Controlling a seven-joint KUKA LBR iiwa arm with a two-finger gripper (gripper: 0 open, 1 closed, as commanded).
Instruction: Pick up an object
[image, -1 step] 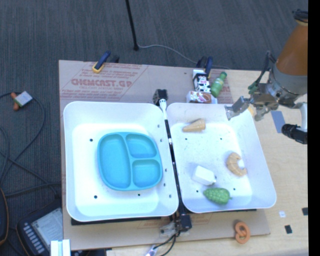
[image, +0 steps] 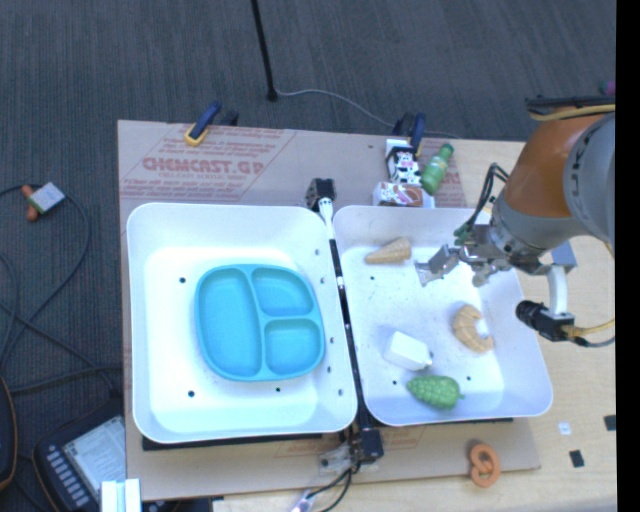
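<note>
The right bin (image: 520, 395) holds a tan bread roll (image: 390, 252) at the back, a curled croissant-like pastry (image: 470, 328) on the right, a white block (image: 408, 351) and a bumpy green object (image: 435, 391) near the front. My gripper (image: 458, 266) hangs over the middle of this bin, between the roll and the pastry, open, with nothing between its fingers. The grey arm with its orange band (image: 545, 175) comes in from the right.
The left bin (image: 165, 400) carries a blue three-compartment plate (image: 262, 322). Clamps and a small green bottle (image: 434, 168) sit on the board behind the bins. An orange ring (image: 484, 463) lies on the board in front of the right bin.
</note>
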